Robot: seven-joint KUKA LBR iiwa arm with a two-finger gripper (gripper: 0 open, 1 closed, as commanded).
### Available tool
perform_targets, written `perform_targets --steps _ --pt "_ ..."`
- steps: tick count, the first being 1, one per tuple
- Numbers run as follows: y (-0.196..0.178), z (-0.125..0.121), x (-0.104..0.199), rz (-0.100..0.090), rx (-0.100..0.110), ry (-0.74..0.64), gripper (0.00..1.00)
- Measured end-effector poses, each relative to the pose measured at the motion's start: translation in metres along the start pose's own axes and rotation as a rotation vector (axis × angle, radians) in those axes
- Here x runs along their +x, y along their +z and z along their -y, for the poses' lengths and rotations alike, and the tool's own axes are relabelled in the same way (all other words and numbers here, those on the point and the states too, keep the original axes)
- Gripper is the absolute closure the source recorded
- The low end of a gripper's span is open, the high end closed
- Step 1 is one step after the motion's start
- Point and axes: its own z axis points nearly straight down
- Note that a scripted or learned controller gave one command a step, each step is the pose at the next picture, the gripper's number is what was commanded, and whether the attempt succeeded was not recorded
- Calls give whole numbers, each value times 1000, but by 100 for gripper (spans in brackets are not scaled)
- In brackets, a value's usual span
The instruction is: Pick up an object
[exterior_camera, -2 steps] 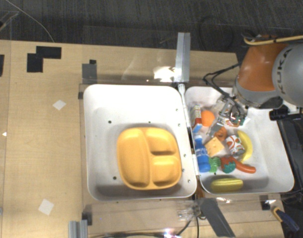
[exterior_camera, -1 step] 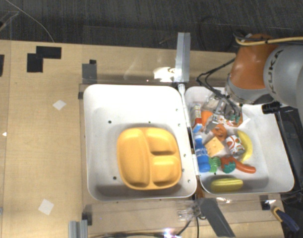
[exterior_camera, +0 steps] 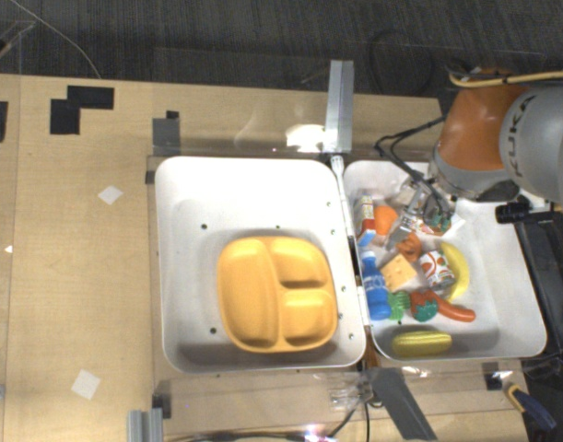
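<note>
The right bin (exterior_camera: 511,274) holds a heap of small toys: a banana (exterior_camera: 457,270), a red sausage-like piece (exterior_camera: 447,309), a yellow-green oblong (exterior_camera: 421,342), a blue bottle (exterior_camera: 374,284), an orange piece (exterior_camera: 384,219) and a tan block (exterior_camera: 400,271). My gripper (exterior_camera: 417,217) hangs over the upper middle of this heap, just right of the orange piece, coming down from the grey arm with its orange band (exterior_camera: 475,132). Its tips are lost among the toys.
The left bin (exterior_camera: 184,210) holds a yellow divided tray (exterior_camera: 276,293). A metal post (exterior_camera: 340,109) stands behind the seam between the bins. Black cables run near the arm at the right bin's far edge.
</note>
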Motion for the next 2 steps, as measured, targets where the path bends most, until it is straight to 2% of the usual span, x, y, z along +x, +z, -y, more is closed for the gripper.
perform_targets --steps 1,2 --pt "-15 -3 -3 12 -3 -7 100" --pt "-100 -46 60 0 -1 170 100"
